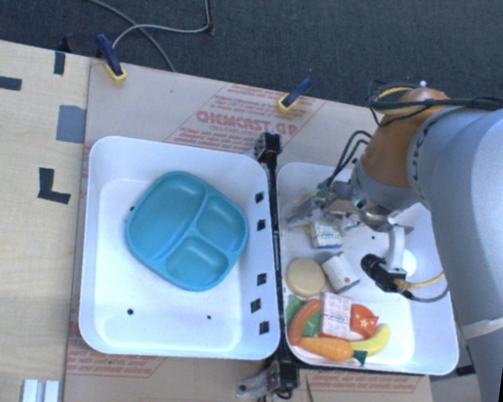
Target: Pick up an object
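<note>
A dark grey carpeted floor (287,15) is seen along the top of the view, crossed by a thin cable (165,25); below it a light wooden bench (5,235) carries a brown cardboard sheet (235,119) held by two blue-and-yellow clamps, one at 11 o'clock (110,57) and one at 12 o'clock (294,96). Two shallow white bins are set side by side on the cardboard. In the left bin (105,314) a blue divided plate (188,230) is lying flat, toward the bin's upper half. The right bin (426,345) holds the loose objects: a small white carton with printing (325,235) near its 10 o'clock corner, a round tan item (306,275) at the bin's left wall, a small white cylinder with a red mark (339,271) just beside it, and a cluster at 6 o'clock made up of a white and red packet (337,315), a red piece (364,320), a yellow banana-like piece (380,338), an orange carrot-like piece (325,348) and a green and orange piece (305,318), all touching or overlapping. The grey arm (482,209) enters from 3 o'clock, with its orange band (390,155) above the wrist. The gripper (332,209) is lowered into the upper left part of the right bin, directly above or against the white carton. How far the gripper is opened cannot be told, and nothing can be confirmed as held.
</note>
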